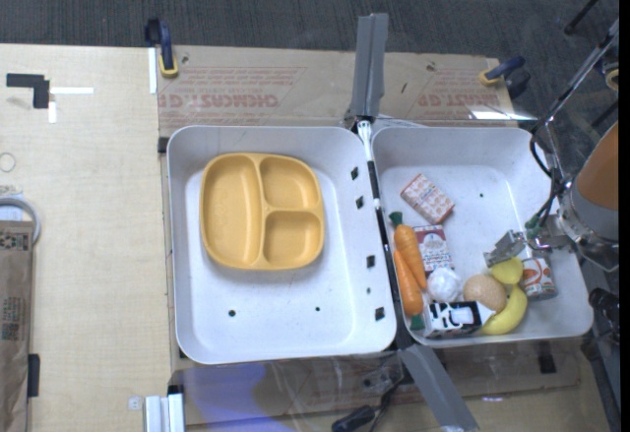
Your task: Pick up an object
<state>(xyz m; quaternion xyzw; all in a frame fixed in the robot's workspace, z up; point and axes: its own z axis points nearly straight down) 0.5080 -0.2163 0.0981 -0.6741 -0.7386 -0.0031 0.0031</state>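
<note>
While you are watching the bench, the two white bins are sitting side by side: the left bin is carrying a yellow divided plate, and the right bin is holding everything worth picking. Its contents are crowding toward five o'clock, probably because they were dropped in loose and slid together.

Your arm is reaching in from three o'clock, and the gripper is hanging low over that pile; I cannot tell whether it is apart or together.

Just beneath it a banana is lying, its long axis running from one o'clock to seven o'clock. A carrot is lying along the bin's nine-o'clock wall, pointing from eleven to five. A small patterned box is resting apart toward twelve o'clock, tilted, and looks the easiest target.
</note>
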